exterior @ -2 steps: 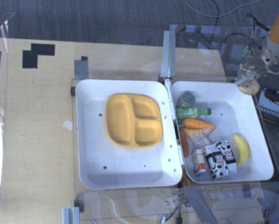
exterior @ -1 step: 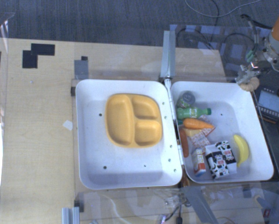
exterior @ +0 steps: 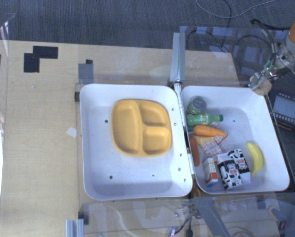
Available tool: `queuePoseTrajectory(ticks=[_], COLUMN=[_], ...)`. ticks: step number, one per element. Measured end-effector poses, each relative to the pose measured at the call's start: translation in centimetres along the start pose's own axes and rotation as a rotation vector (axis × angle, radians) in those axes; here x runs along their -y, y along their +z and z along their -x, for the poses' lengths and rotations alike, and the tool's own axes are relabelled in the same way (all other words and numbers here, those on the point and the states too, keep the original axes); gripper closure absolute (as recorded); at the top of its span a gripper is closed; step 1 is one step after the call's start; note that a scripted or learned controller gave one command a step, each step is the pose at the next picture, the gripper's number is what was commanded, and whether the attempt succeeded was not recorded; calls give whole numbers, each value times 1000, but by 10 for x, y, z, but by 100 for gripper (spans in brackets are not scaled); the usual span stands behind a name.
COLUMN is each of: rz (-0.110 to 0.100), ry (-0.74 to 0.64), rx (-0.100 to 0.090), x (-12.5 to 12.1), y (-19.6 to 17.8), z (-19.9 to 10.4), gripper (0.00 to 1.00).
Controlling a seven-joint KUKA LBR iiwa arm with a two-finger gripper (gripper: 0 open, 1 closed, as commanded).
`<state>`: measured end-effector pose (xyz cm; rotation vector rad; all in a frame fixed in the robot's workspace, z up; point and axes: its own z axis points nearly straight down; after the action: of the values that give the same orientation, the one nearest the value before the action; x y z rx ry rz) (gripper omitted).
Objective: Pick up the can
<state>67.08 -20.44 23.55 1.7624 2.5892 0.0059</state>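
The can stands upright in the right bin's far left corner, its grey lid facing up. It sits just behind a green bottle lying on its side. My gripper hangs over the far right corner of the right bin, well to the right of the can and apart from it. Nothing is seen held in it.
The right bin also holds a carrot, a banana, a black-and-white carton, a small box and snack packets. The left bin holds a yellow divided tray. Cables lie behind the bins.
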Motion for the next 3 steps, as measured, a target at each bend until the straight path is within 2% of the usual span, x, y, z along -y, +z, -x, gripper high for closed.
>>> queuePoseTrajectory(ticks=[1,2,3], rz=[-2,-1,-16], ry=[-239,-238,-180], rx=[-3,-2,-9], x=[45,45,-1], y=[134,134,145], z=[-28,-28,-15], gripper=[100,0,0])
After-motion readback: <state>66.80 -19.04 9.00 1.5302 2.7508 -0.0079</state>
